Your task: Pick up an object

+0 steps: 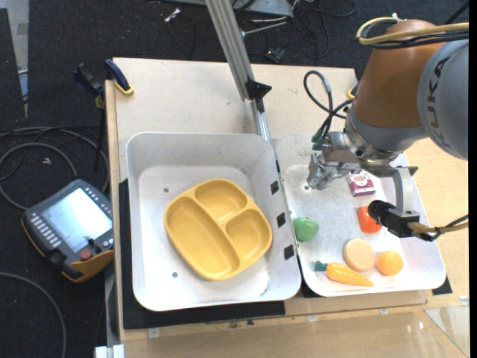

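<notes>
your gripper (322, 176) hangs over the back of the right bin (428, 278), nothing between its fingers; can't tell if jaws are spread or pressed; toys lie in that bin w/ it: green piece (305, 228) nearest, carrot (347, 275), cream round (360, 256), orange ball (390, 262) near front; left bin (141, 200) holds a yellow divided plate (217, 227).

In the right bin lie several toy foods: a green pepper-like piece (305, 228) near the left wall, a carrot (344, 274) at the front edge, and a beige round piece (360, 256) touching an orange ball (390, 262). A small pink-and-white box (362, 185) lies farther back, with a red-orange piece (367, 220) between it and the beige piece.
</notes>
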Robot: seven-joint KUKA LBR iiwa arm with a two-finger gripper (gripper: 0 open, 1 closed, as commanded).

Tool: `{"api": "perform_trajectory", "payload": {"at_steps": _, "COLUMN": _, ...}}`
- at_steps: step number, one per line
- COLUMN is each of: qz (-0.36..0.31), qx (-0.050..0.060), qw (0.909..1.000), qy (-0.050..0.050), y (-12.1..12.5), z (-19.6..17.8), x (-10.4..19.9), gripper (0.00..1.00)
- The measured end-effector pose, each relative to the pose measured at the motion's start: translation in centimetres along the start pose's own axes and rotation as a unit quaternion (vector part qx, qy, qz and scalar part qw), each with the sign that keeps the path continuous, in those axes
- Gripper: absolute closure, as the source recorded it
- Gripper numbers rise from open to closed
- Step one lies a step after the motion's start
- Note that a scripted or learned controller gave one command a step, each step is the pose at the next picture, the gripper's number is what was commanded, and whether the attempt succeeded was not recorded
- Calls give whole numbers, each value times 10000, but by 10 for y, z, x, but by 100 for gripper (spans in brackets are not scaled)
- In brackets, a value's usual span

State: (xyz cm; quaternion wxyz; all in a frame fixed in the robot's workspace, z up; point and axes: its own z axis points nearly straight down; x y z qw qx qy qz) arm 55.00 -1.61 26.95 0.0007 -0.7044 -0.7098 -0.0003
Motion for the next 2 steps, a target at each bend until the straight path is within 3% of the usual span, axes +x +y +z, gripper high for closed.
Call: {"api": "perform_trajectory", "payload": {"at_steps": 2, "qz": -6, "qx": 15, "qw": 10000, "qy": 0, "y": 4, "z": 25, "x": 107, "gripper": 100}}
